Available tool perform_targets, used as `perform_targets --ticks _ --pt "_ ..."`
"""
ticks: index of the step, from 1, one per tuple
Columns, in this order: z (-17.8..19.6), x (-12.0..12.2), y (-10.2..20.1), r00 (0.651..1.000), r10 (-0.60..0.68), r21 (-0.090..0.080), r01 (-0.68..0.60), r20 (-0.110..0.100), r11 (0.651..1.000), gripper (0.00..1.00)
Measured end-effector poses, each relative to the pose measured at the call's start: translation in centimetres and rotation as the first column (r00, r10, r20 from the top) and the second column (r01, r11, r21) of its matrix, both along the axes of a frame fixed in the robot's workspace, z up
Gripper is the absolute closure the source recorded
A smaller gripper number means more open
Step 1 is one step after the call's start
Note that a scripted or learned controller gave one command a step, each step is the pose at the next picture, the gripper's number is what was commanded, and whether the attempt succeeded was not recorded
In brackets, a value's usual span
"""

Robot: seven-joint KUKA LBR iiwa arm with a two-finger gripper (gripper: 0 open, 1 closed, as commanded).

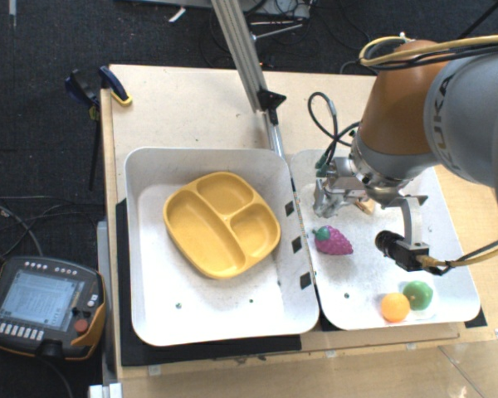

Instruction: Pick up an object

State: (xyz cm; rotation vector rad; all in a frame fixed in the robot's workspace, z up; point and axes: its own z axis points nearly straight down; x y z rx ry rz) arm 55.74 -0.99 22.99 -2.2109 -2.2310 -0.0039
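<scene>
A: Where is the gripper (328, 206)?

B: Low in the right bin (448, 247), near its left edge, just above the purple toy (334, 241). I think it aims there.

A: Holding something?

B: No, the fingers stand slightly apart, with nothing between them.

A pale bench (191, 98) bears two white bins (149, 222), apparently touching.
</scene>
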Motion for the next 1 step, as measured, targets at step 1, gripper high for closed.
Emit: perform_targets --ticks 1 --pt "-0.84 -1.16 5.69 1.0 -0.001 0.0 0.001 -0.004 1.0 1.0"
